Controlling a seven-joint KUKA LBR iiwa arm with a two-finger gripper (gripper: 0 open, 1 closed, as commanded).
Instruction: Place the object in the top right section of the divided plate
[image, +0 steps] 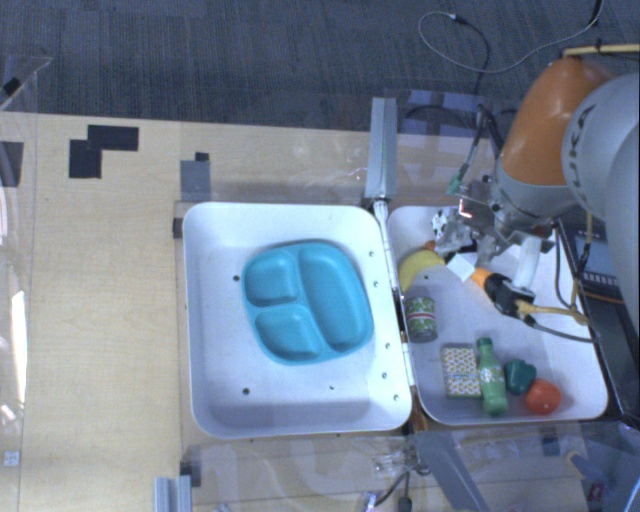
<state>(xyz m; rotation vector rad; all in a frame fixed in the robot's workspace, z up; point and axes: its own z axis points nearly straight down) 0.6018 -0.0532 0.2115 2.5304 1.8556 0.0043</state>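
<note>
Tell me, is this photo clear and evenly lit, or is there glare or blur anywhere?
Camera view: mostly sharp and evenly lit, with soft shadows inside the left bin; faint glare streaks the wooden bench above it; the blue divided plate shows a mild sheen; the arm looms large and slightly soft at the right; the gripper area is cluttered and hard to read.

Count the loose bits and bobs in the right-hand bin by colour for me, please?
Yellow: 1, round piece
Green: 2, bottle and can
Teal: 1, small piece
Red-orange: 1, ball
Patterned: 1, square packet
Total: 6
</note>
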